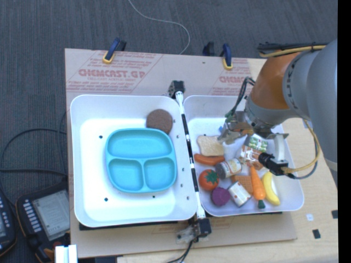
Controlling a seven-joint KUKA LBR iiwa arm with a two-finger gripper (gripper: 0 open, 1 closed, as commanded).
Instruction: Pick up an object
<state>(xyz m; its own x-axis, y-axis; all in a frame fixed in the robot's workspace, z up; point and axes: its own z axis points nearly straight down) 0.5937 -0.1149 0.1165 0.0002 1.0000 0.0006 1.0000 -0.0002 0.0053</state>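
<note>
Around the gripper: bread slice, sausage, small bottle.

Two bins are sitting side by side on the bench. Left bin: a divided tray is lying at its middle, a round patty resting behind it, near the far right corner. Right bin: a bread slice is lying toward the left edge, a tomato before it; a banana is lying near the front right corner, a carrot just left of it.
</note>
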